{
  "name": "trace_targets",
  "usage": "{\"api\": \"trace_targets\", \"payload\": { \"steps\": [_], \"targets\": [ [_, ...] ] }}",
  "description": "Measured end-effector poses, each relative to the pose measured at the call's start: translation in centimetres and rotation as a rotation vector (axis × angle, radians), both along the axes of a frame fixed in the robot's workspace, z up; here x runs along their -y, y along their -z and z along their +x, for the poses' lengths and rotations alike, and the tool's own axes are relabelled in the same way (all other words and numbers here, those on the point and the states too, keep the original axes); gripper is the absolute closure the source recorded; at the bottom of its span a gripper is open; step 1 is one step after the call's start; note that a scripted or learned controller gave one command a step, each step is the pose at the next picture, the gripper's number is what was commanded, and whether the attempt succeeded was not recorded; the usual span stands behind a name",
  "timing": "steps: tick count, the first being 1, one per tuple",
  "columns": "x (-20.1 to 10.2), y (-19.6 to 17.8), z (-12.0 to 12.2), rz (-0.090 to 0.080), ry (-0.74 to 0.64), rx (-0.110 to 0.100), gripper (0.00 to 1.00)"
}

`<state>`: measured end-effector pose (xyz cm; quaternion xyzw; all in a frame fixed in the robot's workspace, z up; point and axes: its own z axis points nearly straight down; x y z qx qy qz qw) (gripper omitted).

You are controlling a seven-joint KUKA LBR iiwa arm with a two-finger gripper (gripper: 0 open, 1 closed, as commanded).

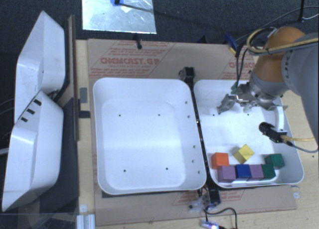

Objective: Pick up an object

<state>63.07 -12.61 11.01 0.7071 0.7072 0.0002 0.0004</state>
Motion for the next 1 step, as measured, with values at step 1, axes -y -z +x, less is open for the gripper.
{"api": "trace_targets", "payload": {
  "steps": [1],
  "targets": [
    [0.05, 2.42, -0.06, 0.0, 0.0, -0.001, 0.0]
  ]
}}
